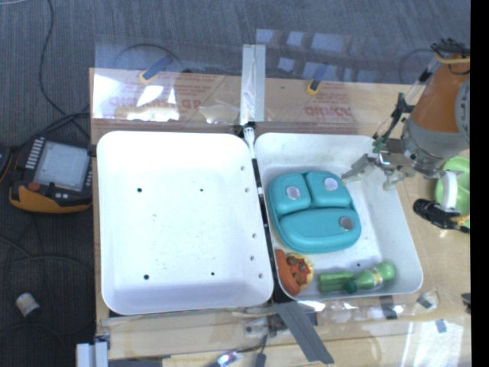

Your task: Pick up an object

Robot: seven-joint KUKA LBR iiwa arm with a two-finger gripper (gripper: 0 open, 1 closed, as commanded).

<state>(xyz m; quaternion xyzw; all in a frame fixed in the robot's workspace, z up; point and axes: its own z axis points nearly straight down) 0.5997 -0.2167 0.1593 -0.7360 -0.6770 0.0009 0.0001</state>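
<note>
Far to the left of the gripper [372, 167], we are seeing a black and orange handheld pendant [51, 176] lying on the dark floor beside the bench. Nearer, the left bin [179, 220] is sitting side by side with the right bin [397, 228]. Just left of and below the gripper, a teal plastic tray [315, 210] is lying flat in the right bin; it is rounded, with two small upper compartments and one wide lower one, each carrying a small grey disc. Lower still, a small orange patterned object [294, 269] is leaning against the bin's near left wall, and a green bottle [357, 279] is lying on its side along the near wall. We are finding the gripper spread apart, grasping nothing, hovering over the right bin's far right corner, apart from the tray.
</note>
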